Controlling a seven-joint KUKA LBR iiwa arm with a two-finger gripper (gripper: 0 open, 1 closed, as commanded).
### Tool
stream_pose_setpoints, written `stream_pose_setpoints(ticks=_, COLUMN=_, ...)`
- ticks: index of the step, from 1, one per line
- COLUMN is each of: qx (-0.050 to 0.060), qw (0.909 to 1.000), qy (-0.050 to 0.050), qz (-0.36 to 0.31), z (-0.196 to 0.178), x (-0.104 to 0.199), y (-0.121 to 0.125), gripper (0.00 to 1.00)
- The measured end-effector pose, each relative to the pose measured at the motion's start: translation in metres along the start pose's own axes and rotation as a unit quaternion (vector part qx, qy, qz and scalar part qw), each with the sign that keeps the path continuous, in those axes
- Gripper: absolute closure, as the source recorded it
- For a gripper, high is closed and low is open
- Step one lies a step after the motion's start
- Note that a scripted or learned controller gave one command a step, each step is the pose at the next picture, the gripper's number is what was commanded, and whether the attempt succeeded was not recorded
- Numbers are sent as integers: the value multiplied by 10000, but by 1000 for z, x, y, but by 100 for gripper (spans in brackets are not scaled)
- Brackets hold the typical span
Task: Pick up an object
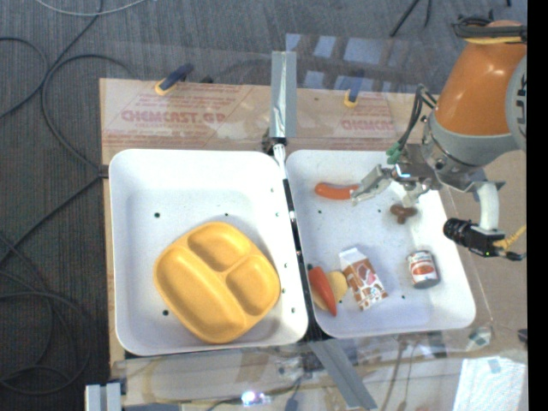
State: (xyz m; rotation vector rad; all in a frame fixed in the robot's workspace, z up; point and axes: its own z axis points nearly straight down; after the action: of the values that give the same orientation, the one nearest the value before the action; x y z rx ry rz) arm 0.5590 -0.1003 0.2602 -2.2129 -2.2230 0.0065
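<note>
A yellow, three-compartment plastic tray (217,281) lies in the left bin (137,187). In the right bin (445,311), a carrot (322,288), small carton (363,279) and red can (421,268) sit nearest; beyond, the gripper (396,187), fingers spread and holding nothing, hovers beside an orange sausage (334,192).

You've got two white bins: the left bin (137,187) holds a yellow divided tray (217,281), and the right bin (445,302) has speckly dark dots on its floor. In there you see an orange-red sausage (333,192), a brown lump (403,212), a red and white can (422,269), a red-brown and white carton (362,279) and a red-orange carrot (322,289). The arm (484,88) is orange over grey.
</note>
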Motion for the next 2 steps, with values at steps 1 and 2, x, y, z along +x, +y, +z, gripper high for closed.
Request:
stream_pose_setpoints(ticks=1, qx=7, qw=9997, qy=7, qz=253, z=115, x=-10, y=-19, gripper=0)
stream_pose_setpoints(ticks=2, qx=-46, qw=10000, qy=-13, qz=-35, z=165, x=0, y=-62, gripper=0)
